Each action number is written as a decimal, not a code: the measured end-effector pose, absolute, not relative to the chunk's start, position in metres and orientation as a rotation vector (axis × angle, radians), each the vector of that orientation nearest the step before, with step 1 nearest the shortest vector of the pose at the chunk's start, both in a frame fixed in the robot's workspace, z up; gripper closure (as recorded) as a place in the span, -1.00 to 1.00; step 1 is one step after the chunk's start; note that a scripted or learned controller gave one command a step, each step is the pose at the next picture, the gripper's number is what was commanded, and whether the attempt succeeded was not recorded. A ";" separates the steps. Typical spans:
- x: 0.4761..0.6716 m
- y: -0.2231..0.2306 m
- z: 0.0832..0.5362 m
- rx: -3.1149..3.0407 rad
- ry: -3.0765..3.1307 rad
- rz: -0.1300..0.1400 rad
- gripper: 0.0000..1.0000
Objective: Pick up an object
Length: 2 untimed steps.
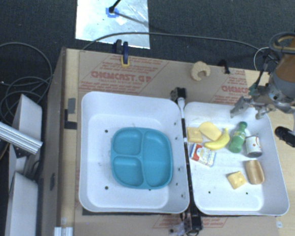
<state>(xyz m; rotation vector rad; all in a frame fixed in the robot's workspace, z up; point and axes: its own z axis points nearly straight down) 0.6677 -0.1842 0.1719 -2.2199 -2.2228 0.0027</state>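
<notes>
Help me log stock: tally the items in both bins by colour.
Yellow: 4, lemon, banana, block, cheese
Green: 1, bottle
Blue: 1, plate
Brown: 1, bread
Red-and-white: 2, can, packet
Total: 9

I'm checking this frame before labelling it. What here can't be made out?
- Two-finger gripper: finger gap too small to judge in the camera view.
- Small red-and-white can: label too small to read.
- Flat red-and-white packet: top edge hidden under the yellow banana.
</notes>
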 end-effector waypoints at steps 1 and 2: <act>0.654 -0.195 0.083 -2.220 -2.223 0.001 -1.00; 0.640 -0.197 0.085 -2.221 -2.225 -0.001 -1.00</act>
